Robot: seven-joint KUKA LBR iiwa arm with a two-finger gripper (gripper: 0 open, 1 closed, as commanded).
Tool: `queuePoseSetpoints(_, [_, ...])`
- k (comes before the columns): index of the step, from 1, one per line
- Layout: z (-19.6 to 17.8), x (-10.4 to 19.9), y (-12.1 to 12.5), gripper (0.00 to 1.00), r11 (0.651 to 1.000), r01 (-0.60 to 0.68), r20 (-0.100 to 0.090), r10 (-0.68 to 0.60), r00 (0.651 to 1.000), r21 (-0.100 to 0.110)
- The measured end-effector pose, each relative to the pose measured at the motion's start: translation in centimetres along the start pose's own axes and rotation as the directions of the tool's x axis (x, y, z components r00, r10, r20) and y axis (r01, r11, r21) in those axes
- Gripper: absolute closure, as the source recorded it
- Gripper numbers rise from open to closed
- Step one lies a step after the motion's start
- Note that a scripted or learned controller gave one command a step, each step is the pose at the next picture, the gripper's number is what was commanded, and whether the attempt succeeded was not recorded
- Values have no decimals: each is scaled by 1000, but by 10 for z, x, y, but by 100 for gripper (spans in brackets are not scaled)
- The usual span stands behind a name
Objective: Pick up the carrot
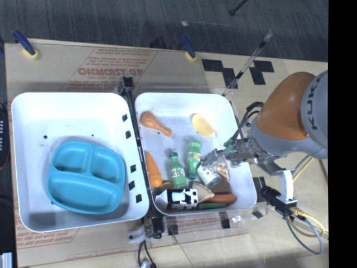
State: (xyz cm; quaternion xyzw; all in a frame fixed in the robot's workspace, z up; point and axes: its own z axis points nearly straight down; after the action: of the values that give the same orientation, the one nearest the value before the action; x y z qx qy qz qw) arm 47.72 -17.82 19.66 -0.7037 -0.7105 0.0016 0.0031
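Observation:
The carrot (153, 172) is an orange stick lying lengthwise against the left wall of the right bin (167, 102), near its front. My gripper (214, 157) reaches in from the right and hangs over the bin's right half, above a small can (208, 176) and a pizza slice (222, 172). It is well to the right of the carrot, with two green bottles (177, 172) (193, 156) in between. Nothing shows in its grasp.
The right bin also holds a drumstick (155, 123), a yellow piece (203, 125), a black-and-white cow toy (183, 197) and a red sausage (224, 199) at the front. A blue divided plate (86, 176) lies in the left bin (33, 110).

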Motion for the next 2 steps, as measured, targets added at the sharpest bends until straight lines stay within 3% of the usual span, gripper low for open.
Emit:
queuePoseSetpoints(1, [106,58,1,0,999,41,-1,-41,999,0])
queuePoseSetpoints(2, [96,57,1,100,999,52,0,-52,999,4])
